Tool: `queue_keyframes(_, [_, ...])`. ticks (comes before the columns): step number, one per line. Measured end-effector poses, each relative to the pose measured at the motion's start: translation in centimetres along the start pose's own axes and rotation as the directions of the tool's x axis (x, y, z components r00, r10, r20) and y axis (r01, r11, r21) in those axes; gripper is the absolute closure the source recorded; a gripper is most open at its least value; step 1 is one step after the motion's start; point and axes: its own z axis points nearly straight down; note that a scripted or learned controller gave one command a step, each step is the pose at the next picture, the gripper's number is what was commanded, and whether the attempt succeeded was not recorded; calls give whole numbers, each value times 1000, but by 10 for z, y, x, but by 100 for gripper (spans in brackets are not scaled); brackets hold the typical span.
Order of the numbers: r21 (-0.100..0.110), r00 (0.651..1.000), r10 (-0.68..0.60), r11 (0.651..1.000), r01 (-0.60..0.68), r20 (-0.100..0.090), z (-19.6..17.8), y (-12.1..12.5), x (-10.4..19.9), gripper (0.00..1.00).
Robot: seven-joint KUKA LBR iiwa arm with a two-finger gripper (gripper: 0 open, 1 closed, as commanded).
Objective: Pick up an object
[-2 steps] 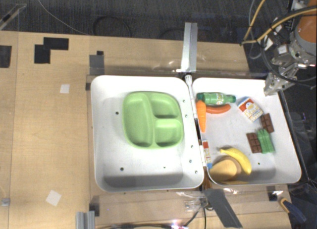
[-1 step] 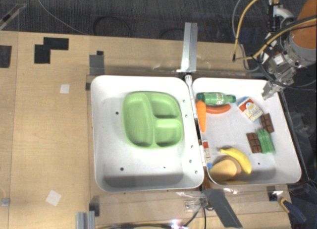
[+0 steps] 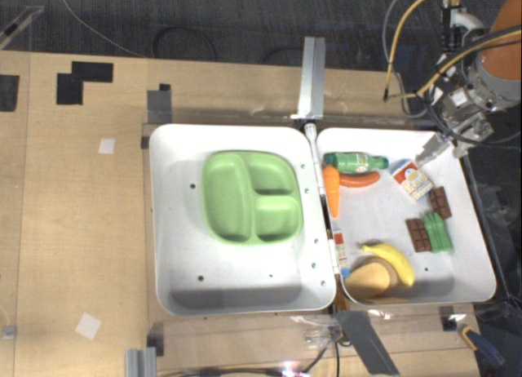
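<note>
Overhead slanted view of a tan wooden surface (image 3: pixel 73 228) carrying 2 shallow white bins side by side, split by a metal divider rail (image 3: pixel 320 196).

Landmark: the divider rail. Everything below placed relative to it.

Left of the rail, the left bin (image 3: pixel 175 286), holding 1 green compartment tray (image 3: pixel 249 196) with 3 sections, lying flat near the bin's middle.

Right of the rail, the right bin (image 3: pixel 473 261), holding several small things:
- Just right of the rail, near its upper part, a green bottle (image 3: pixel 356 161) lying on its side.
- Touching the rail's right side, an upright-pointing orange carrot (image 3: pixel 331 191), with a second orange piece (image 3: pixel 359 179) just below the bottle.
- Farther right, a small white carton (image 3: pixel 412 180) with a red and blue label, tilted.
- Well right of the rail, 2 brown chocolate bars (image 3: pixel 419 234), 1 above the other, with a green block (image 3: pixel 438 233) touching the lower 1.
- Near the rail's lower end, a yellow banana (image 3: pixel 393 260) resting on a tan rounded object (image 3: pixel 371 278) in the bin's near corner.
- A small printed packet (image 3: pixel 339 250) against the rail, just above the tan object.

Far right of the rail, at the right bin's upper corner, the grey arm with cables, its claw (image 3: pixel 434 150) angled down toward the white carton, tip just beside the carton's upper edge. Claw opening: cannot tell. Nothing visibly gripped.
</note>
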Motion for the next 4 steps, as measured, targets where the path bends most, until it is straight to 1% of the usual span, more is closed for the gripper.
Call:
queue_keyframes(1, [4,1000,-21,1000,21,-2,115,-3,-9,0])
queue_keyframes(2, [-1,997,-81,997,81,-1,116,56,-36,0])
queue_keyframes(3, [3,985,-170,985,170,-6,113,119,-61,0])
queue_keyframes(4, [5,991,-132,991,132,-4,115,43,-71,0])
